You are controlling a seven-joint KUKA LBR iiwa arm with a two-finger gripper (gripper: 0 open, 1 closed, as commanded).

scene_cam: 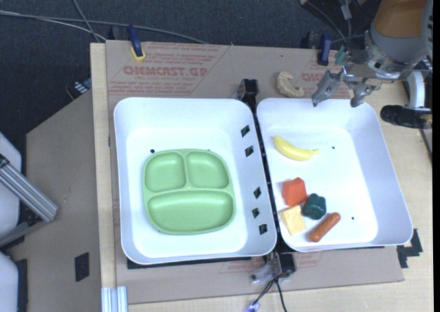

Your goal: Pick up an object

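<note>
The tool point(339, 93) hangs with its two fingers spread wide, and nothing is between them. Just below it, in the white bin point(385, 166), lies a yellow banana point(294, 149). Farther below sit a red block point(295, 191), a green lump point(315, 206) and a sausage point(324, 227).

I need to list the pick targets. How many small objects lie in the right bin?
5, all in the right bin: a yellow banana near the middle, then a cluster toward the near edge: red block, dark teal piece, yellow block, and sausage. None seems hidden.
</note>
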